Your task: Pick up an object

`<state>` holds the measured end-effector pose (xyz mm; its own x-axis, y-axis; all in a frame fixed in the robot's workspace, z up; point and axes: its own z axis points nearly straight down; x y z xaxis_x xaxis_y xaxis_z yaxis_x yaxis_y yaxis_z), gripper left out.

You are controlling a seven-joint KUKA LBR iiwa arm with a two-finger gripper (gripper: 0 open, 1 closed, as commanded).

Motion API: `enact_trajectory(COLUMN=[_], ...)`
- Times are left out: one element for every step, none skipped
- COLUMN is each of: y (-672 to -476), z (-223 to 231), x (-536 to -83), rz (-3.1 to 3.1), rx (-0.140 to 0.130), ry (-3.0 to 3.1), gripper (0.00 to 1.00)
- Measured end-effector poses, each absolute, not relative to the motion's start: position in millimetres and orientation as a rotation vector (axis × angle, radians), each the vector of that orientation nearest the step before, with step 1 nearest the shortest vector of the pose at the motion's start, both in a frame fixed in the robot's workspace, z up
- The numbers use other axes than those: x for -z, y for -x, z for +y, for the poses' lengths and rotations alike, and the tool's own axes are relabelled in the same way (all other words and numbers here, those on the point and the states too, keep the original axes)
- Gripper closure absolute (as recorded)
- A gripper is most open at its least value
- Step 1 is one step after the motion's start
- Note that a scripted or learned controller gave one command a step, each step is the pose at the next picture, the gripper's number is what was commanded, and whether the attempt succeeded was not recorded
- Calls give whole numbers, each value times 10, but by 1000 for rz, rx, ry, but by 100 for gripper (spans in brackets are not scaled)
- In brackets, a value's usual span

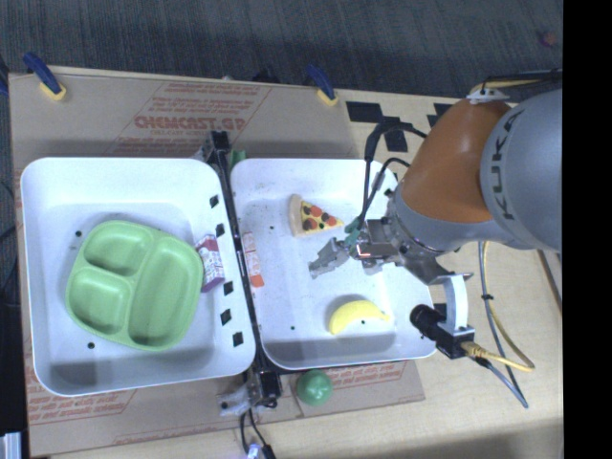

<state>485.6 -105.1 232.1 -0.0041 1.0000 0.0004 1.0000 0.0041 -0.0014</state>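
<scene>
In the right bin (287,352) a pizza slice toy (315,217) lies near the back, and a yellow banana-shaped toy (358,315) lies near the front. My gripper (328,257) hangs over the middle of that bin, between the two toys, pointing left. Its fingers (320,262) look spread a little with nothing between them. The grey arm with its orange band (459,165) comes in from the right and hides the bin's right side.
The left bin (38,256) holds a green divided plate (134,282) and a small purple-and-white packet (210,259) by the dividing wall. A green ball (313,386) sits on the cardboard in front of the right bin. Cables (497,342) trail at the right.
</scene>
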Motion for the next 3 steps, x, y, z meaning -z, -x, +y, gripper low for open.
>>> enact_trajectory(y=[-4856,-4856,-4856], z=[-1051,-1051,-1051], x=[-2321,-2321,-2320], rz=[-2225,-2225,-2225], rx=[-1,-1,-1], ry=[2216,2216,2216], gripper=[0,0,0])
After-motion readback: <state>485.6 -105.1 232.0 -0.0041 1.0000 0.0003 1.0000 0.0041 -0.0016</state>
